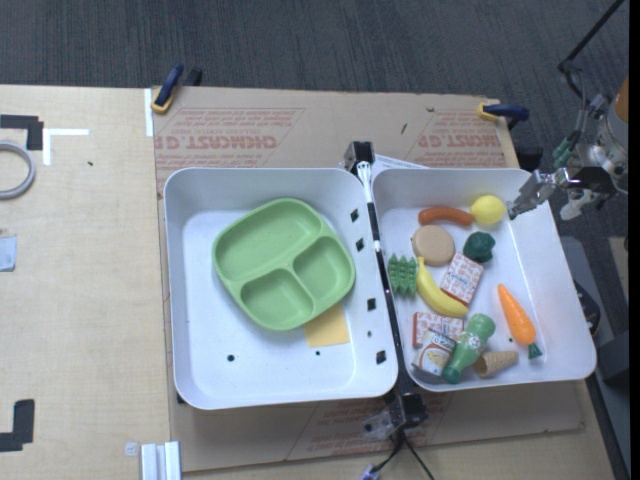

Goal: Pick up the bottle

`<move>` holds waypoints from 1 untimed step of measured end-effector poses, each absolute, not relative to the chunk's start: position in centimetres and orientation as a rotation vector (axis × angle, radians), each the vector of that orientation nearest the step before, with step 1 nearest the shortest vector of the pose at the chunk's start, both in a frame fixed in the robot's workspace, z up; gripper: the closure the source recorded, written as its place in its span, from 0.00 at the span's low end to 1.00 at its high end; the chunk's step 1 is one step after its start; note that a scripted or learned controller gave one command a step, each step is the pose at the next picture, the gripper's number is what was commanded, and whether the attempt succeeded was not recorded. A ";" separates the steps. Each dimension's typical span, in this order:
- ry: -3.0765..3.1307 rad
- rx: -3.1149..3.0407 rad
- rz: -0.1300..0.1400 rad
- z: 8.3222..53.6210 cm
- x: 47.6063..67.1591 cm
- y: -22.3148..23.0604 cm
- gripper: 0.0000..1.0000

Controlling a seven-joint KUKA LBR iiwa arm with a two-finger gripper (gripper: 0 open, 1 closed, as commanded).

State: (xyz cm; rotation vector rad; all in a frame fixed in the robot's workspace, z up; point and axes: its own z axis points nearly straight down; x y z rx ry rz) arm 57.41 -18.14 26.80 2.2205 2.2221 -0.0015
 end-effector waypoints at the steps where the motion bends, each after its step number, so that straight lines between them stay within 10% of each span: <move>1: 2.224 2.217 -0.003 27.7 57.5 -18.2 1.00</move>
